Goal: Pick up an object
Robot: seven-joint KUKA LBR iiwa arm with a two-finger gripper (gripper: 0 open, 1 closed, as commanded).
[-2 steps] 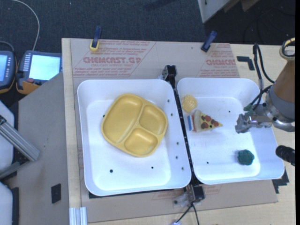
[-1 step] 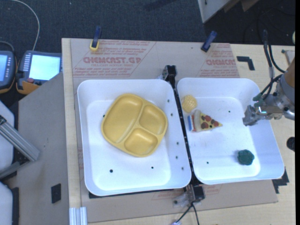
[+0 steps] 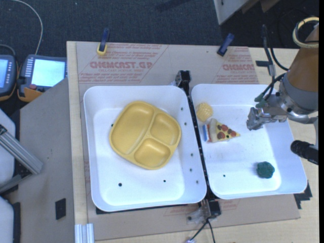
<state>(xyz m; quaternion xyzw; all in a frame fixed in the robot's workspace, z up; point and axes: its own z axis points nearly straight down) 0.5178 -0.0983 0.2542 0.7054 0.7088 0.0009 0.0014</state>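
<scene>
The green lump (image 3: 265,169) sits low in the right bin (image 3: 243,184), well apart from the rest. Above it, the pizza slice (image 3: 221,132) lies just left of the gripper (image 3: 255,121), its long axis running left-right; finger state unreadable.

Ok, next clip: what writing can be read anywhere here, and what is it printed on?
"CHEMCAST GP": red print on the brown board under the bins, left of centre.
The same red print repeats at the board's right, partly cut off by the right bin; smaller lines beneath are blurred.
Handheld screens at left: unreadable.
</scene>
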